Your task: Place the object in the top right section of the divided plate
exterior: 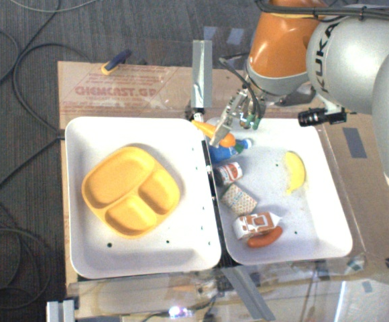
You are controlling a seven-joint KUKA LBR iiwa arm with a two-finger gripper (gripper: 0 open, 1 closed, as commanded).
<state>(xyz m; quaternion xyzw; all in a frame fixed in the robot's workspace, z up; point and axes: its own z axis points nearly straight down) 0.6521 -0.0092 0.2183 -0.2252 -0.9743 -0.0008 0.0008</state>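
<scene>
On my feed the clearest writing is "KUKA" in dark letters running down the grey shell of the arm (345, 52), just beside its big orange band. Behind the bins, the brown cardboard sheet (124, 89) carries faded red print that I read as something like "CHEMCAST", though the letters are washed out and I would not swear to it. The small carton (253, 224) in the right bin has a red and white label, too small for me to read, and the little can (231, 173) next to it is the same story.

The arm comes in from the upper right, its wrist tilted down and to the left, so the end effector (229, 123) hangs over the back left corner of the right bin (328, 206), close to the wall shared with the left bin (87, 247). I cannot tell whether it is open or closed. Right under its tip lie an orange piece (216, 134) and a blue bottle (227, 150) lying on its side; I cannot tell whether the tip touches either one.

Further along the right bin I see a patterned packet (239, 198), a red sausage-shaped item (265, 238) touching the carton, and a yellow banana-like piece (294, 171) off by itself. The yellow divided plate (131, 190) sits in the left bin, turned at a slant, with nothing in its sections. On the worktop's cardboard, a small yellow and blue thing (116, 61) lies near the back edge.
</scene>
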